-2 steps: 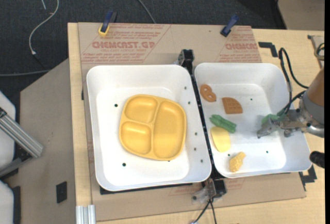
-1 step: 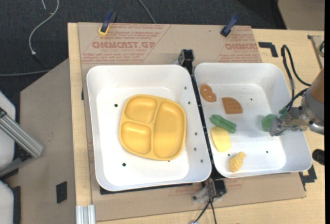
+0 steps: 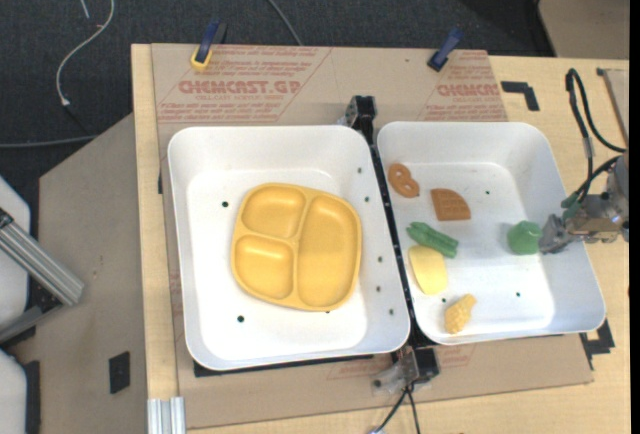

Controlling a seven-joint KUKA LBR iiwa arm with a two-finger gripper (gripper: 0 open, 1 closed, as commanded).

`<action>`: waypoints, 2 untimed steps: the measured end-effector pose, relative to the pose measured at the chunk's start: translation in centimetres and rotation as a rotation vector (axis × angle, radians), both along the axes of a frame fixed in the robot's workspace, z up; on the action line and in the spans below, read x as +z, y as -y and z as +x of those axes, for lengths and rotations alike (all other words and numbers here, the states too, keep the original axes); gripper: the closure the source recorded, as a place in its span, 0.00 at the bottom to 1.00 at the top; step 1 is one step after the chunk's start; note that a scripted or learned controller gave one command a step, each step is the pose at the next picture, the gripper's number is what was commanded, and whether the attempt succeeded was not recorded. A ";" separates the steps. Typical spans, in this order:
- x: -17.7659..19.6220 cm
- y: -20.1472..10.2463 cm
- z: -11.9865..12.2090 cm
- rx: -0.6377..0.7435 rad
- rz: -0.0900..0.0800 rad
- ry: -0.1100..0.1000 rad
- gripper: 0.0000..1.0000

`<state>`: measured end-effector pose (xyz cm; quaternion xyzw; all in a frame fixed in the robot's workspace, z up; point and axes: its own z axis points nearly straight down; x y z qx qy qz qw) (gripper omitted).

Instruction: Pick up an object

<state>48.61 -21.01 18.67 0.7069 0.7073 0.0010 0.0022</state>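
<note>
- reaching in from the right, the grey two-finger gripper [image 3: 553, 235] sits low at the right wall of the right-hand shallow white bin [image 3: 520, 150].
- whether its fingers are wide, narrow or closed on anything cannot be told; they are small and blurred.
- a rounded green plastic object [image 3: 522, 238] lies just beside the finger end, on its left, apparently touching it; no view shows it between the fingers.
- further left of the fingers, near the bin's left wall, lies a long green pepper-like piece [image 3: 433, 238], with a pale yellow rounded piece [image 3: 428, 270] touching it just below.
- up and left of the fingers sits a flat orange-brown toast-shaped piece [image 3: 450, 205], and beyond it a small brown pretzel-shaped piece [image 3: 404, 180].
- down and left of the fingers, near the bin's front wall, rests a knobbly yellow corn-like piece [image 3: 458, 313].
- well apart from the fingers, in the left-hand shallow white bin [image 3: 200, 162], a yellow three-compartment plastic plate [image 3: 297, 245] lies flat.
- both bins rest side by side on a cardboard-covered bench [image 3: 250, 82].
</note>
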 end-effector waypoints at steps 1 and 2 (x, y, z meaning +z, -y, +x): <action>4.6 0.0 -0.5 0.000 -0.001 0.002 1.00; 9.0 0.0 -0.4 0.001 -0.001 0.002 1.00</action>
